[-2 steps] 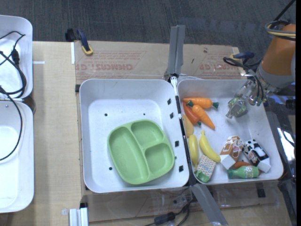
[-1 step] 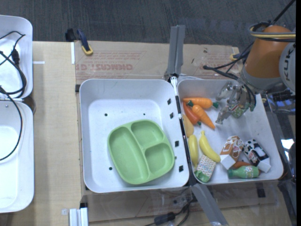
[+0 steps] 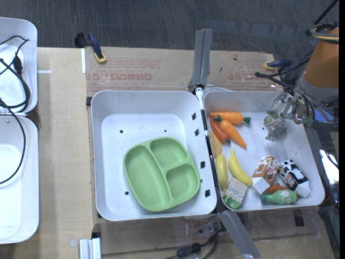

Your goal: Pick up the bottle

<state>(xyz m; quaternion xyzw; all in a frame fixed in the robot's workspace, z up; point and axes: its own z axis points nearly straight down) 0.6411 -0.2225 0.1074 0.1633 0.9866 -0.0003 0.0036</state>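
Note:
The bottle is green with a white label and an orange cap. It lies on its side at the front right corner of the right bin, below two small cartons. My gripper hovers over the back right part of that bin, well behind the bottle and right of the carrots. It looks open, with nothing between its fingers. The grey arm with its orange band comes in from the right edge.
The right bin also holds carrots, two bananas, an orange-white carton, a black-white carton and a green-patterned pack. A green divided plate sits in the left bin. Cables hang near the arm.

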